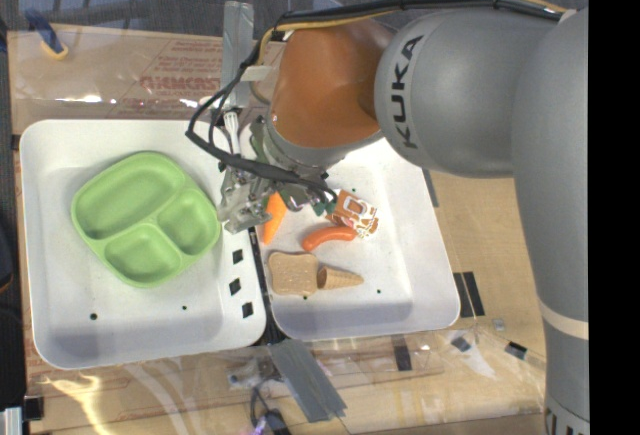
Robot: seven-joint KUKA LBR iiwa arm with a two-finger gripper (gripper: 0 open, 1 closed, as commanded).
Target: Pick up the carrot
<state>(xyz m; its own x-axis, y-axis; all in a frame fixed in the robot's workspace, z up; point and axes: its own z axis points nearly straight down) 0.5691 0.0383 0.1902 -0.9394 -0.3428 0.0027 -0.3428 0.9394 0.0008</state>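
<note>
So the grey arm (470, 93) with the orange band comes in from the right and hangs over the right-hand shallow white bin (425, 298), and its metal two-finger gripper (243, 203) sits low at that bin's left edge, right by the divider between the two bins. The small orange carrot (272, 217) is just beside the gripper tip, tilted, in the left part of the right bin. Honestly can't tell whether it's actually pinched or just lying next to the metal, too much cable and shadow there.

Other stuff in the same bin: a red-orange sausage-shaped piece (328, 238) just right of the carrot, a white and orange patterned toy (355, 213) above that, a tan slice of bread (292, 274) and a tan cone (341, 277) nearer the front wall. The left white bin (60, 323) holds a light green divided plastic plate (147, 218) with three compartments.
</note>
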